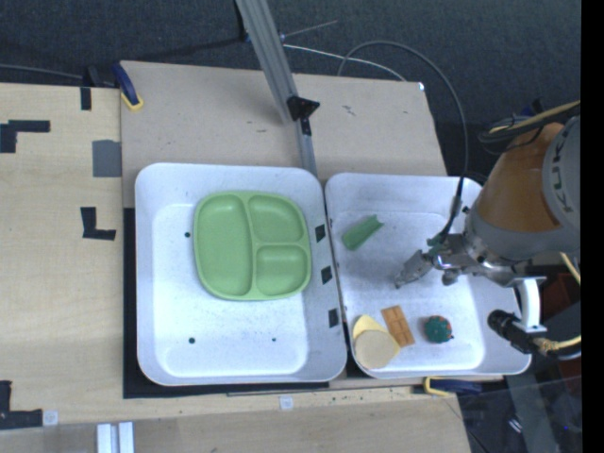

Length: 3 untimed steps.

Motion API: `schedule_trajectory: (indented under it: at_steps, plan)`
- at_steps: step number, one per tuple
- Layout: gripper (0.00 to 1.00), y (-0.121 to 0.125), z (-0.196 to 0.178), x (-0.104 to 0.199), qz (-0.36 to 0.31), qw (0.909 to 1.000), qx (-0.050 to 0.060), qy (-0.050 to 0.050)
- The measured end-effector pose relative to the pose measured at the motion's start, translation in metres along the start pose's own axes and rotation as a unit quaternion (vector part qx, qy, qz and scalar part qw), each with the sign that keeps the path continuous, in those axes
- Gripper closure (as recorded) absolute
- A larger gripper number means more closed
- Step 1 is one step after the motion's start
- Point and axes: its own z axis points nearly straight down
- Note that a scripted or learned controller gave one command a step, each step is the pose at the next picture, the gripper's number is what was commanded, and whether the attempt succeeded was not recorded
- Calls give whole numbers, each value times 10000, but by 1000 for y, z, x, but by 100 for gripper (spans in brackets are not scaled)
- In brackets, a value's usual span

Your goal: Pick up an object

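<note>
The right bin (377, 192) holds several small objects. A green wedge-shaped piece (361, 231) lies near its left wall. An orange block (397, 325), a pale yellow round piece (373, 344) and a small dark green ball with red spots (436, 328) lie along its front edge. My gripper (413, 270) hangs low over the middle of this bin, pointing left. It is to the right of and below the green wedge, and above the orange block. I see none of the objects in its grasp.
The left bin (160, 281) holds a light green divided plate (253, 244). A grey metal pole (274, 50) slants in from the top to the gap between the bins. Cables (453, 92) run behind the right bin.
</note>
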Motion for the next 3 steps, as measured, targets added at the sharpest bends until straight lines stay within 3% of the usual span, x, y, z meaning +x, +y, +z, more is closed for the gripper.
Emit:
schedule_trajectory:
  at_steps: [1,2,3]
  plan:
    - [0,0,52,0,3,10000,-28,-12]
    - [100,0,40,1,-2,10000,-20,1]
    - [100,0,-10,-9,8,10000,-48,-11]
